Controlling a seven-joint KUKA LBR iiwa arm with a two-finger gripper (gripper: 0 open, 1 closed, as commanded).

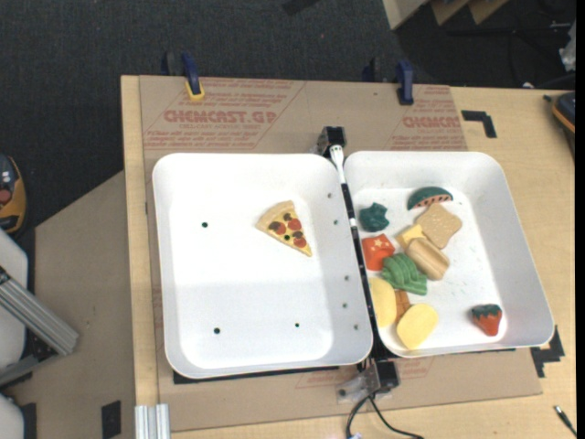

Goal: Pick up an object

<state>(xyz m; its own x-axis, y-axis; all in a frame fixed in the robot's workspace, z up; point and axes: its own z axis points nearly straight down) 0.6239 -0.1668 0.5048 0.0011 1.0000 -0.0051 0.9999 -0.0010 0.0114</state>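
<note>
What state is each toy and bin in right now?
Pizza slice: lying flat, alone in the left bin.
Strawberry: lying apart, near the right bin's corner.
Watermelon slice: lying beside the bread.
Other toy foods: bunched together, touching.

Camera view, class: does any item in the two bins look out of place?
Yes: the pizza slice lies alone in the left bin, while every other toy food is crowded in the right bin.
</note>
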